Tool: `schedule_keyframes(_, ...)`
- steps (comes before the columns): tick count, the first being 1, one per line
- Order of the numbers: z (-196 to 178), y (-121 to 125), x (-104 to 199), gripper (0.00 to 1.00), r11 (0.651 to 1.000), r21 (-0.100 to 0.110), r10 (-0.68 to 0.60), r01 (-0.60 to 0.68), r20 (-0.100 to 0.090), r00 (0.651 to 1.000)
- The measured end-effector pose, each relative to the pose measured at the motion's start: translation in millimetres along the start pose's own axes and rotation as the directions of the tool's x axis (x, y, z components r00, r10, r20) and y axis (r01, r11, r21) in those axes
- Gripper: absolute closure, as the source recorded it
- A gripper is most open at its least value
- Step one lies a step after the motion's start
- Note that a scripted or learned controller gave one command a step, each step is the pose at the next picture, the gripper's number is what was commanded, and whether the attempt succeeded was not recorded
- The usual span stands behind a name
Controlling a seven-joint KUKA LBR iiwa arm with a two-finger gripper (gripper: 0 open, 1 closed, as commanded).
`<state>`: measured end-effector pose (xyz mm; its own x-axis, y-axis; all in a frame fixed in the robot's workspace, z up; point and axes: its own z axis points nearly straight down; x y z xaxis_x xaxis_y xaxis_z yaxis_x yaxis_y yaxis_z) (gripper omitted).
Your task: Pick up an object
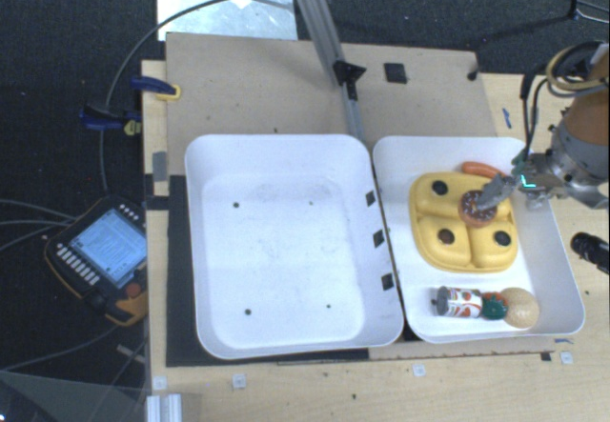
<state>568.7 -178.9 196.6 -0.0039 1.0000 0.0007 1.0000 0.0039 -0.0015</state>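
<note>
The gripper (488, 195) reaches in from the right and hangs over the right bin (572, 301), right above a brown ring (474, 208) that sits on a big yellow block (457, 237). I cannot tell how its tips are set. An orange stick (479, 169) lies just behind the block, and a small can (458, 302), a green thing (493, 309) and a tan ball (519, 307) lie near the front wall.

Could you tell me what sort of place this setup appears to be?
Probably a robotics lab test bench: a grey robot arm reaching over two shallow white plastic bins, a handheld teach pendant with a lit screen, and cables trailing over dark carpet.
</note>
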Motion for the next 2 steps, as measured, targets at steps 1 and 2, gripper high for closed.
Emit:
schedule_keyframes(1, -1, 1, 0, 0.00, 1.000, -0.003, -0.001, 0.001, 0.001, 1.000)
schedule_keyframes(2, 61, 3, 3, 0.00, 1.000, 0.001, 0.001, -0.001, 0.000, 1.000)
